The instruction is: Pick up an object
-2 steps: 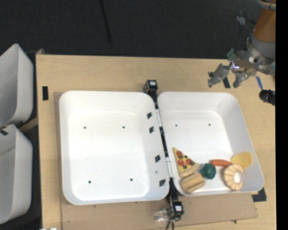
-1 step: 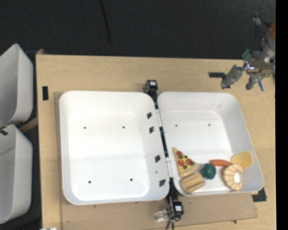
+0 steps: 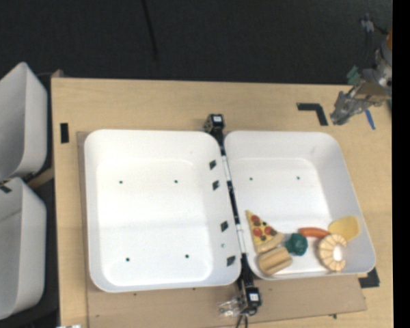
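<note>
Several toy foods lie in the near corner of the right bin (image 3: 287, 152): a pizza slice (image 3: 262, 229), a tan bread piece (image 3: 275, 260), a teal round item (image 3: 297, 244), a thin red-orange piece (image 3: 313, 232), a yellow wedge (image 3: 345, 227) and a round orange-and-cream item (image 3: 332, 253). My gripper (image 3: 343, 111) hangs over the bench past the right bin's far right corner, well away from the foods, with nothing visibly in it.
The left bin (image 3: 150, 203) sits beside the right one, joined by a clipped seam (image 3: 227, 197). Black corner markers (image 3: 313, 111) are on the wooden bench. White containers (image 3: 10, 183) stand at the far left.
</note>
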Motion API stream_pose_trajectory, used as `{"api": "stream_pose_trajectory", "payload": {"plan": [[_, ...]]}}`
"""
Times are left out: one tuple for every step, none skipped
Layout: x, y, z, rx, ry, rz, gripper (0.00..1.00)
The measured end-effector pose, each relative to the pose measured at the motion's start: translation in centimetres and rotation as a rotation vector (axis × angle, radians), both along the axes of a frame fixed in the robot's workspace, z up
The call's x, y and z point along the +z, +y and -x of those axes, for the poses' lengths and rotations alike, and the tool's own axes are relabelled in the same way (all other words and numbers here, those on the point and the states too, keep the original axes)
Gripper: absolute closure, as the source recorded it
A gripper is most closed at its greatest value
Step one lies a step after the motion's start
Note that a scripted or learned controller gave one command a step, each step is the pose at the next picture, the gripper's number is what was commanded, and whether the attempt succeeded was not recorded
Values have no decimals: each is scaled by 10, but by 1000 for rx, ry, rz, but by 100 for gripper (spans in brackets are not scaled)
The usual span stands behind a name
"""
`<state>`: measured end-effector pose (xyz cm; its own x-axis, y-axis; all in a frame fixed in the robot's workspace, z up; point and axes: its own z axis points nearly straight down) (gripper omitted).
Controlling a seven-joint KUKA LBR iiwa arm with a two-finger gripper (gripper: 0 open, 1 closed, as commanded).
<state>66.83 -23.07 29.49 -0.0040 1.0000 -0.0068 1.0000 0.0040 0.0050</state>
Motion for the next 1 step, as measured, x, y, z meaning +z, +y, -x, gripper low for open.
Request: {"api": "stream_pose_trajectory", "payload": {"plan": [[-6, 2, -22, 0, 2, -3, 100]]}}
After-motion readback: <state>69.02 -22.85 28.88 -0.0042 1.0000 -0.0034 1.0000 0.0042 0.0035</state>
